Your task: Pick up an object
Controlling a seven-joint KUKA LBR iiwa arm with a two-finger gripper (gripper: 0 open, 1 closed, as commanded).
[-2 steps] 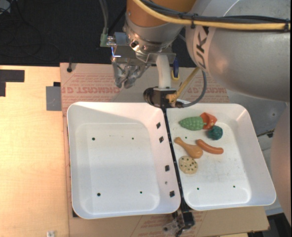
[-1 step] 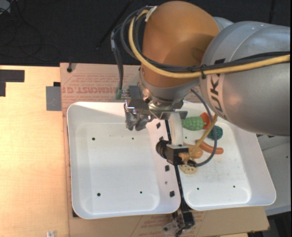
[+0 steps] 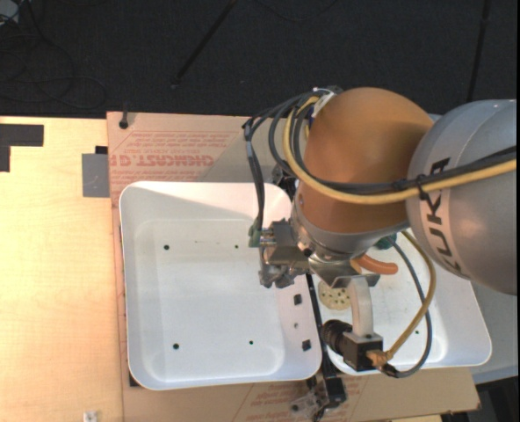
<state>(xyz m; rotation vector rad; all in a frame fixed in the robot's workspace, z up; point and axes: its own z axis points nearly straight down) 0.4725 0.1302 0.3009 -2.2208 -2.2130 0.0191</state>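
Where the left bin point(image 3: 128, 271) meets the right bin point(image 3: 471, 345), the grey arm point(image 3: 480, 200) reaching in from the right holds its wrist low over the bench. The broad orange band point(image 3: 361, 148) above that wrist covers much of the right bin's back half. Under the band the gripper point(image 3: 280, 265) shows as a clump of grey metal jutting leftward across the left bin's right wall. It cannot be told whether the metal touches the bin. The wrist hides the working end, so it also cannot be told whether the gripper is open or closed, or whether it has hold of anything.

Two loose things lie in the right bin, both close under the wrist. An orange object point(image 3: 379, 265) pokes out from beneath the band, its shape mostly hidden. Just below it in the view and to the left lies a pale round disc point(image 3: 335, 298) dotted with small holes, partly covered by the robot's own parts. Both are near the gripper but apart from the grey metal that shows.

The left bin's floor carries four small dark spots point(image 3: 166, 249), set well apart like the corners of a rectangle. Both bins rest on a brown cardboard sheet point(image 3: 168, 152) with red print, which lies on the pale wooden bench point(image 3: 40, 288). Black and grey patches point(image 3: 14, 139) mark the bench's far left part.
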